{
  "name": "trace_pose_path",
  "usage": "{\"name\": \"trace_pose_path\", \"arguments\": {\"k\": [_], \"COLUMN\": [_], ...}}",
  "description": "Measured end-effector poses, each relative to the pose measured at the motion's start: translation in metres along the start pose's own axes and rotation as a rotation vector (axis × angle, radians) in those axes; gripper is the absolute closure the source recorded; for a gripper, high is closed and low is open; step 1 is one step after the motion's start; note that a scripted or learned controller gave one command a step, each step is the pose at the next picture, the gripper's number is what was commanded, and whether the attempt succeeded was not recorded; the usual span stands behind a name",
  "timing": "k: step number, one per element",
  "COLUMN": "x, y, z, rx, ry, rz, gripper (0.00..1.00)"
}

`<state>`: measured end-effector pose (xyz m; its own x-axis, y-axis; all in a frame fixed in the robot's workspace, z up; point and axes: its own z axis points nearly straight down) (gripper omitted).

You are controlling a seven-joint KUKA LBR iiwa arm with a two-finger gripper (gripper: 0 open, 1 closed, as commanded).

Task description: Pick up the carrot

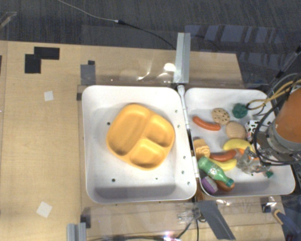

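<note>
Carrot (pixel 206 124) taken to be slim orange-red tapered piece, lying loose in far-left part of right bin (pixel 286 187), well apart from pincer (pixel 252 162).

Pincer low at bin's near right, among clutter; opening cannot be told, nothing seen held.

Risks judged: similar red-orange piece (pixel 222 156) beside banana (pixel 236 144) may be mistaken for carrot; smooth rounded plastic may slip from grip; neighbouring cookie (pixel 220 115) may be knocked.

Toys glossy, moulded. Green bottle (pixel 215 171) shiny. Yellow divided plate (pixel 140 135) matte, in left bin (pixel 95 185).
</note>
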<state>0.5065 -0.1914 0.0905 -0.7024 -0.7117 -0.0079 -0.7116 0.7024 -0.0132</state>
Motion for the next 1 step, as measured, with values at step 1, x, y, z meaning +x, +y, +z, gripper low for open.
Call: {"name": "trace_pose_path", "arguments": {"k": [1], "x": [-0.036], "y": [0.0115], "z": [-0.0341], "rx": [-0.005], "ry": [0.001], "rz": [0.24], "gripper": [1.0]}}
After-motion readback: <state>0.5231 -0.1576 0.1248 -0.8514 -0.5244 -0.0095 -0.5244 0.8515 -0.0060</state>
